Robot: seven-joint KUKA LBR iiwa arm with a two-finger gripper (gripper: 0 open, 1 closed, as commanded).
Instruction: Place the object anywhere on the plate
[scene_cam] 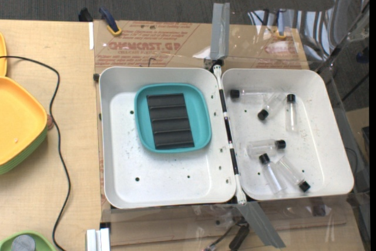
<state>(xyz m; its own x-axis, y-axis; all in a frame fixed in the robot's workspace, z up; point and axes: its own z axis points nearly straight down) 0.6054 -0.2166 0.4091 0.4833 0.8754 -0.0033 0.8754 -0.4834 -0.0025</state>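
A teal square plate lies in the left white bin, toward its upper middle. A dark ribbed block rests on the plate's centre. Several clear vials with black caps lie scattered in the right white bin. One vial is near that bin's upper right. One vial is near the divider. A pair of vials lies toward the front.
Stacked yellow dishes sit at the far left on the wooden bench. A black cable runs past them. Cardboard lies behind the bins with a blue and yellow clamp on it. A green lidded item is at the bottom left.
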